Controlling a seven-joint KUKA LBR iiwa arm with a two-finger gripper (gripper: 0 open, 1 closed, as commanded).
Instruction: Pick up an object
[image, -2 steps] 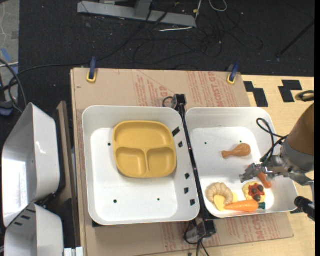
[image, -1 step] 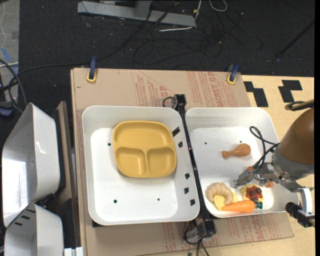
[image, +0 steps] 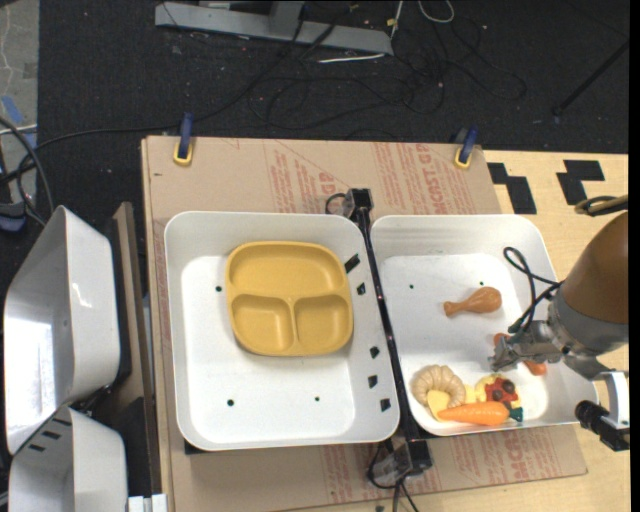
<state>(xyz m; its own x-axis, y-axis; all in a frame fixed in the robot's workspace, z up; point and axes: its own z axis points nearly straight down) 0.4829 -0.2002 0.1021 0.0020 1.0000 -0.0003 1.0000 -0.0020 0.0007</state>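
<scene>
The right bin (image: 440, 240) holds several toy foods. A brown drumstick (image: 473, 302) lies near its middle. At the front sit a beige ridged pastry (image: 438, 379), a yellow piece (image: 439, 402), an orange carrot (image: 474, 413) and a small cluster of red and dark bits (image: 503, 389). My gripper (image: 512, 351) hangs low over the right side of this bin, just above the cluster and right of the drumstick. The grey arm with its orange band (image: 603, 285) reaches in from the right. A small red-orange bit (image: 537, 368) shows just beneath the gripper.
The left bin (image: 200, 400) bears a yellow divided plate (image: 290, 298). A black divider with clips (image: 375, 300) runs between the bins. Cables loop over the right bin's far right corner (image: 520, 265). White containers (image: 55, 320) stand left of the bench.
</scene>
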